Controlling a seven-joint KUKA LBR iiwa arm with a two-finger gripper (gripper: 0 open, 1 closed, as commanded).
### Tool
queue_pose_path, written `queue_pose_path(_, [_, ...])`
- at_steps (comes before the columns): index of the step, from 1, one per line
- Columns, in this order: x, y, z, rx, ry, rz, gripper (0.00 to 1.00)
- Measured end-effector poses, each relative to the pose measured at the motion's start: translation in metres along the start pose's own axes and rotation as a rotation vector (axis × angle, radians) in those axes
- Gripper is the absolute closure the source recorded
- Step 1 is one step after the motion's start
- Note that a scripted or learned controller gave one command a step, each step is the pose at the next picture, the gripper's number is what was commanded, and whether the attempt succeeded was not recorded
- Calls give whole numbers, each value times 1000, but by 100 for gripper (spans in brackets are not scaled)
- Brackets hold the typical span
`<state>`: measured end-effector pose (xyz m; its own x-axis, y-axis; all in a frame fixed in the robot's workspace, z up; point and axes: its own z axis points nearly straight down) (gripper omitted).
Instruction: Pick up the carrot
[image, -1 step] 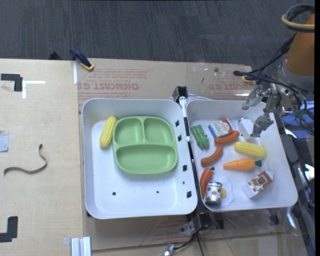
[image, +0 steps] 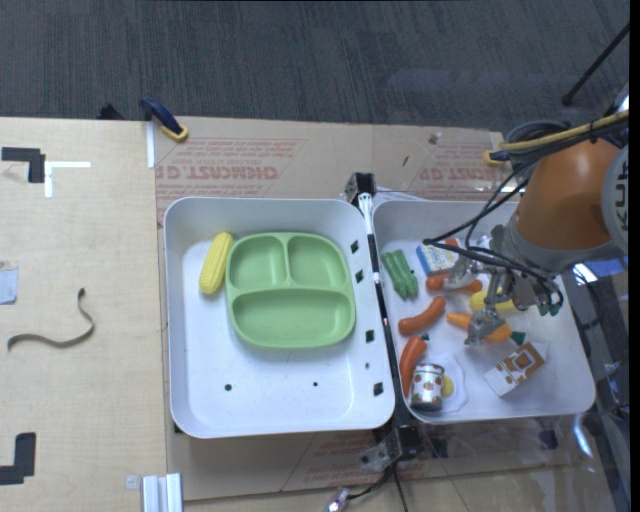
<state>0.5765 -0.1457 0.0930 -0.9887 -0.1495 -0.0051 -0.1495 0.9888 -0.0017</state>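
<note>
Right bin holds the carrot near its middle, lying just left of and touching the gripper, under the arm at the frame's right. Whether the gripper is open or closed cannot be told. A can sits lower left of the carrot.

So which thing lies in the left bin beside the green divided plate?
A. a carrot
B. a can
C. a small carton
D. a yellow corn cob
D: the yellow corn cob lies in the left bin, against the left edge of the green divided plate.
</note>
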Motion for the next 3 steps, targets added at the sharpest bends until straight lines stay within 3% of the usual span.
queue_pose_path(1, [32, 22, 1, 0, 3, -6, 0])
queue_pose_path(2, [31, 23, -9, 2, -1, -8, 100])
queue_pose_path(3, [29, 23, -19, 5, -5, -10, 100])
